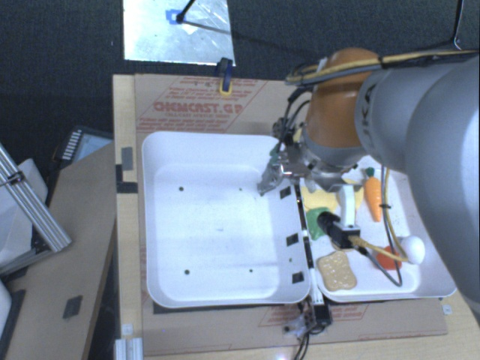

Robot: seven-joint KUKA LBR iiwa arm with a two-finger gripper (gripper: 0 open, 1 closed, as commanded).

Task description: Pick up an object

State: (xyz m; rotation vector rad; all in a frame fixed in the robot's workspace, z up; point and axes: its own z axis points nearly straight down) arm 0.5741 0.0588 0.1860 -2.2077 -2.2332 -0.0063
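Grey KUKA arm with orange wrist band

The arm (420, 118) has a thick, rounded grey casing, a glossy orange band (337, 103) above its wrist, dark lettering alongside, and black and yellow cables (352, 64) running across the top.

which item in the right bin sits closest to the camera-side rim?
The tan, slice-shaped cracker. It lies at the near-left corner of the right bin; the white egg and orange carrot sit farther back.

arm (390, 118) reaches from right | gripper (271, 177) over left bin (210, 276) right edge; right bin (427, 280) holds carrot (373, 198), egg (413, 250), cracker (337, 271)
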